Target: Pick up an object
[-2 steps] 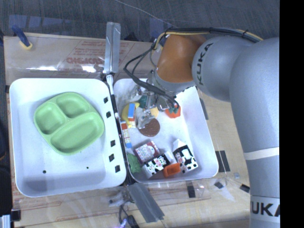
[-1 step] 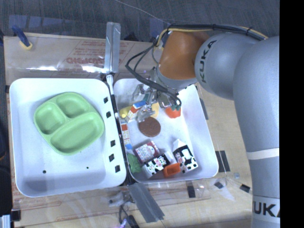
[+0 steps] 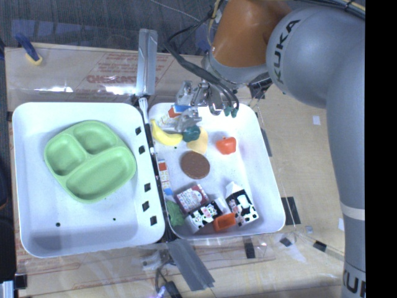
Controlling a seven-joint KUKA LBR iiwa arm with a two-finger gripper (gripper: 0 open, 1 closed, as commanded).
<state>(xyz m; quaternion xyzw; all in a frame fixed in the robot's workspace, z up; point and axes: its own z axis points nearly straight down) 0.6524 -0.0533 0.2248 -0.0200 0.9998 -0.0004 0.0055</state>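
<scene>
2 bins sit here, and our gripper [image 3: 189,113] hangs low at the right bin's [image 3: 263,166] far end, over the banana [image 3: 166,136] and a teal toy [image 3: 191,133]. We cannot tell its grip. Crowded toys could make it slip or grab 2. The banana's long side runs left to right.

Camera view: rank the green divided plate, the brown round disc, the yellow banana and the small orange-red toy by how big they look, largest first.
1. Green divided plate, by far the largest.
2. Yellow banana, though partly hidden under the gripper, so unsure against the disc.
3. Brown round disc.
4. Small orange-red toy.
</scene>
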